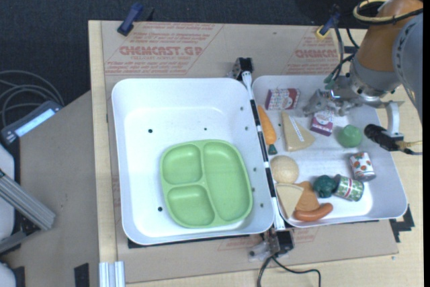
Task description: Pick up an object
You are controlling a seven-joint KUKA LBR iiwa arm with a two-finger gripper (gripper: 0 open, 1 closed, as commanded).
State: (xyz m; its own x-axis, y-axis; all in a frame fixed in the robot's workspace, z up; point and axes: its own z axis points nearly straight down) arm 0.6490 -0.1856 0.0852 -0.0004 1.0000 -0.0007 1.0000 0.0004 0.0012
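Gripper point(330, 99) hangs low over the back of the right bin point(393, 201), just beside a small purple-and-white carton point(323, 123); I cannot tell from here whether it has closed on anything. Around it lie a pale wedge point(295, 131), a green ball point(349, 136), an orange carrot point(268, 127) and cans nearer the front. To grasp well, I reckon it should settle squarely over the carton and close before lifting straight up, clear of the wedge.
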